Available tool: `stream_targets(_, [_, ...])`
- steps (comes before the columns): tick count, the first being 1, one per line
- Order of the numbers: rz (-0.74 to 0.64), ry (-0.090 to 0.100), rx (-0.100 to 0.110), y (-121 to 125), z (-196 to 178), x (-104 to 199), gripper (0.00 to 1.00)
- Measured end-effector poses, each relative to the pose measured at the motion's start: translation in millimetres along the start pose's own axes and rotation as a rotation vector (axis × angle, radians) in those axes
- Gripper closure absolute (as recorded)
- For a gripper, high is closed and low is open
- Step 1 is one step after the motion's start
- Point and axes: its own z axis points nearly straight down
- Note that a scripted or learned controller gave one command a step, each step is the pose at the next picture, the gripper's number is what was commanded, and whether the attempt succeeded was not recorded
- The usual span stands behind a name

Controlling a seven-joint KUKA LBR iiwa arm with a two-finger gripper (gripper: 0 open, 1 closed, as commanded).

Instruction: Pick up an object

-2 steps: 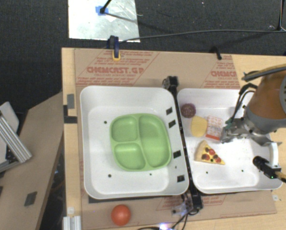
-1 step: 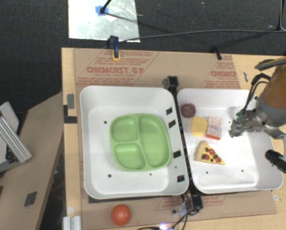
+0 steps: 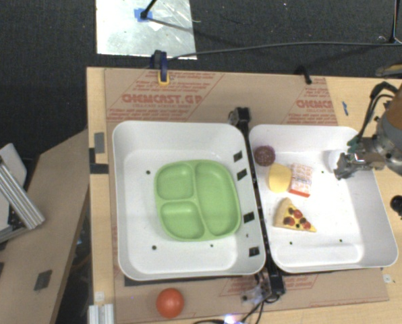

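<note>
**Four pickable items, claw idle at the rim**

Four small things sit in the right bin [image 3: 369, 248], all placed here against the pizza slice [image 3: 295, 217]. The yellow lump [image 3: 279, 178] lies just above the slice, the red-and-white packet [image 3: 301, 179] beside that lump, and the dark red ball [image 3: 264, 156] further up near the bin divider. The claw [image 3: 340, 167] hangs well to the right of the slice, over bare bin floor. I cannot tell how far it is parted; nothing looks gripped.

My worries from here: the lump and packet touch, so a descent there could nudge both. The slice is flat and thin, easy to scrape over. The ball may roll.

The slice looks wedge-shaped, yellow with red spots and a tan crust edge. I'd judge it rigid plastic.
</note>
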Motion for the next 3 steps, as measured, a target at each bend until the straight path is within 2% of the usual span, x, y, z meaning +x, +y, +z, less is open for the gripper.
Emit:
stream_targets(1, [0.0,0.0,0.0,1.4,-51.2,-0.3,1.0])
stream_targets(2, [-0.001,0.001,0.002,19.4,-38.9,40.3,1.0])
stream_targets(3, [-0.003,0.002,0.004,26.4,-27.2,86.4,1.0])
